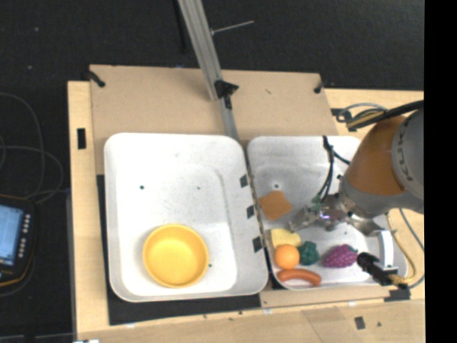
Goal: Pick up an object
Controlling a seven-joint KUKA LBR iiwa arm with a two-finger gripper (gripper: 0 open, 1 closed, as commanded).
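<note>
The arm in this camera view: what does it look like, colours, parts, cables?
The arm is a thick, rounded grey body with a broad orange band above the wrist. Dark cables run along it near the right bin. The gripper at its end is a small metallic grey assembly with a faint purple glint.

tablet screen (8, 238), metal pole (203, 45), cables (32, 163)

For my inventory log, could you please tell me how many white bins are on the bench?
2. The left bin holds a yellow bowl; the right bin sits beside it, holding the small toy items, partly covered by the arm.
</note>
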